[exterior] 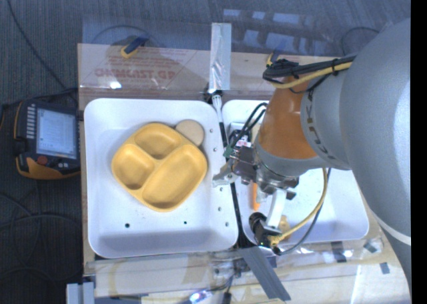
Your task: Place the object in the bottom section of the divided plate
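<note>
Seemingly over the right bin [347, 226], gripper [257, 193] above an orange object [255, 195]

Your arm [363, 96] is a bulky, smooth, rounded grey casing. Above the wrist you see a glossy orange band [283, 126], tapering slightly. Below it sits a grey metallic flange ring. A yellow cable [313, 73] bundled with black leads crosses the top of the band; thin black wires loop along its side, and another yellow cable [319, 206] curves beneath the wrist. The gripper [267, 211] hardware is pale with dark fittings.
</note>
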Available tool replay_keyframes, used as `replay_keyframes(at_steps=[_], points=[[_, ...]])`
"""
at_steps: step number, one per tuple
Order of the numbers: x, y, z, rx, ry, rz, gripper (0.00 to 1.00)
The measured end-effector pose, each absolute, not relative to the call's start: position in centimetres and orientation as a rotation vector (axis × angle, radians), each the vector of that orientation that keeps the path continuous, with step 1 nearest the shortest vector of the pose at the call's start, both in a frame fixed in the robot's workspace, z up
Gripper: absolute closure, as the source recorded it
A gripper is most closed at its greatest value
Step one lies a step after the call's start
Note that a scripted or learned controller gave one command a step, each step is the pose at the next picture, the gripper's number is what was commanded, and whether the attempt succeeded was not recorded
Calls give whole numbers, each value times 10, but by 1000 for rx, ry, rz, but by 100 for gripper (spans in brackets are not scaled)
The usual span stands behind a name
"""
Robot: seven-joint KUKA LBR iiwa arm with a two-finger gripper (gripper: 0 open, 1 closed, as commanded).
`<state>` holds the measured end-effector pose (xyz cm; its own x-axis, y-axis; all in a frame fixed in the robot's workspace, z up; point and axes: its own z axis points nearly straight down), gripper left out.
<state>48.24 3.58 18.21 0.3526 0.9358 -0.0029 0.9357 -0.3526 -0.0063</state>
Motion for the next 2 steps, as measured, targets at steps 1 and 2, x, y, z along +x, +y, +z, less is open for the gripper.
replay_keyframes(at_steps=[1,2], points=[[506,26,195,-2659,-1669,9,0],[485,83,411,-2644,-1703,2,0]])
